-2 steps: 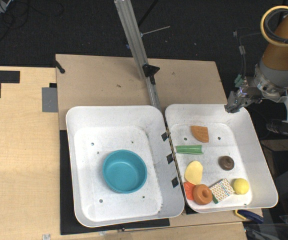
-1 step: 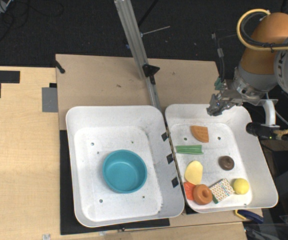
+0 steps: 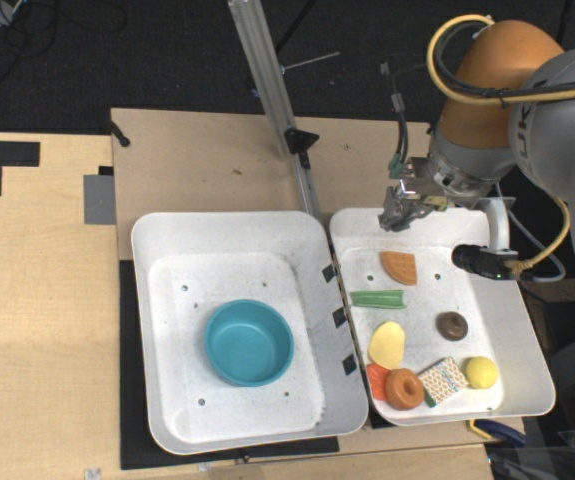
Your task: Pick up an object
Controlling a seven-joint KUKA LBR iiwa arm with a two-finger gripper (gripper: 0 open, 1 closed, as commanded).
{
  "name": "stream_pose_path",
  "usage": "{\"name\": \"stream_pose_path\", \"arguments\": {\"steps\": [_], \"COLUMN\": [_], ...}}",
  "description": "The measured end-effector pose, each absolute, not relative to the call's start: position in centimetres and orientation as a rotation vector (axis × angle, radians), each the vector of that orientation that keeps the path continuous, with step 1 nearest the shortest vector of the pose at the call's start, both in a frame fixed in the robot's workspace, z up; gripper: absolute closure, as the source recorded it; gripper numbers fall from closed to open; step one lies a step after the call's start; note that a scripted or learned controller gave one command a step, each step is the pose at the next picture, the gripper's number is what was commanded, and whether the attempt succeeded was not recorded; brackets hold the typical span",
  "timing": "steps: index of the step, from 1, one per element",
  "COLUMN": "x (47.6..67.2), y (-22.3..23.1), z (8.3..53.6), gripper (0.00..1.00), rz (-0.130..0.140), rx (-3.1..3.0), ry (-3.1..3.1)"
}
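Count: 2 white bins, left bin (image 3: pixel 157 243) and right bin (image 3: pixel 527 368).

Left bin: 1 teal bowl (image 3: pixel 249 342).

Right bin, 8 items:
- 1 orange wedge (image 3: pixel 400 266)
- 1 green stick (image 3: pixel 377 299)
- 1 yellow oval piece (image 3: pixel 387 344)
- 1 brown donut (image 3: pixel 452 325)
- 1 orange donut (image 3: pixel 404 388)
- 1 red piece (image 3: pixel 376 378), partly hidden
- 1 patterned block (image 3: pixel 441 380)
- 1 yellow ball (image 3: pixel 481 372)

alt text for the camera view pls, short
A grey and orange robot arm reaches in from the right, its hand over the far edge of the right bin, which bears small toy foods: an orange wedge, a green stick, a lemon, a donut. The left bin bears a teal bowl.
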State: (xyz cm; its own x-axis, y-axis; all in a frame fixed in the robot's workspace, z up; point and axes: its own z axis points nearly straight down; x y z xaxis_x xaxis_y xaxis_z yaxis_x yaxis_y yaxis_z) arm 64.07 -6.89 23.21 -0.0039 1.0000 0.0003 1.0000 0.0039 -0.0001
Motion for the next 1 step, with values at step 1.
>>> {"name": "stream_pose_path", "arguments": {"steps": [1], "x": [62.76], "y": [-2.04], "z": [22.18], "gripper": [1.0], "rz": [0.0], "rx": [-2.217], "ry": [-2.224]}}
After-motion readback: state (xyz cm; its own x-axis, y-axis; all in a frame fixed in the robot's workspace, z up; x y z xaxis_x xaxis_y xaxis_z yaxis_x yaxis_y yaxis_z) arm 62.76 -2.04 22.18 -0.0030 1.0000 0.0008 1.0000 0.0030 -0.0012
